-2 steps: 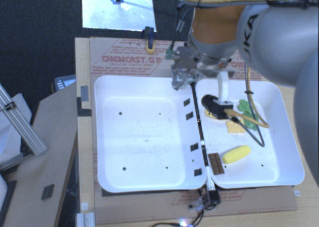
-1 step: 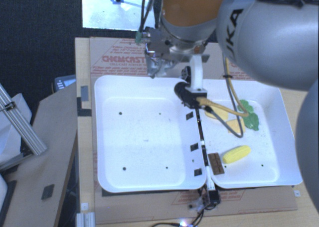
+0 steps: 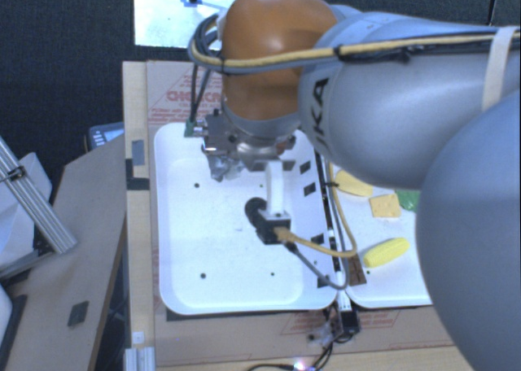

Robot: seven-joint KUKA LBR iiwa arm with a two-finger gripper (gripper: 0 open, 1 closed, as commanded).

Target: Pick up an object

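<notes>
My gripper [image 3: 220, 168] hangs low over the far left part of the left white bin [image 3: 212, 268], under the orange band of the wrist. Nothing shows in its grasp from this angle. In the right bin [image 3: 391, 288] lie a yellow banana-shaped piece [image 3: 385, 252] near the front, a small yellow-orange block [image 3: 384, 205] behind it, a pale yellow flat piece [image 3: 355, 185] and a bit of something green [image 3: 408, 198]. The arm hides most of the right bin.
The big grey arm [image 3: 407, 93] spans the upper right of the view. A divider rim [image 3: 330, 223] runs between the two bins. A cardboard sheet [image 3: 171, 93] lies under the bins, and a white paper [image 3: 175, 3] hangs behind.
</notes>
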